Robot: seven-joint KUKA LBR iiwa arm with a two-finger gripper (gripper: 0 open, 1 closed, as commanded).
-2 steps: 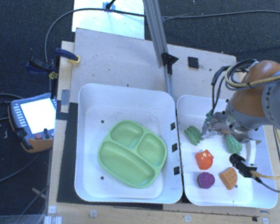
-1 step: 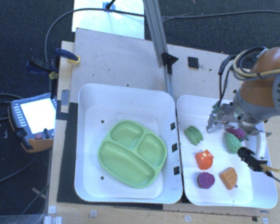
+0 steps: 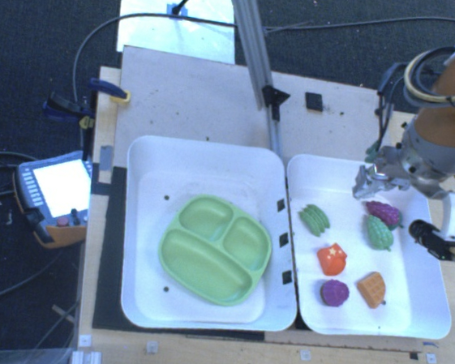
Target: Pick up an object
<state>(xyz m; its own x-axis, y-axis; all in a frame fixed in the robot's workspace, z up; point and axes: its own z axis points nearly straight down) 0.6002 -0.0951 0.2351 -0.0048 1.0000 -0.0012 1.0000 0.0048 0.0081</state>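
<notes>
Hand (image 3: 369, 185) above right bin (image 3: 432, 319), purple grapes (image 3: 383, 211) just beside it

- No words, labels, brands or numbers can be read anywhere on the bench or the bins.
- The pendant (image 3: 53, 196) on the floor at the left shows a lit screen, but it is washed out to plain white.
- The small black tag (image 3: 314, 102) at the far side of the bench shows no lettering that can be made out.
</notes>
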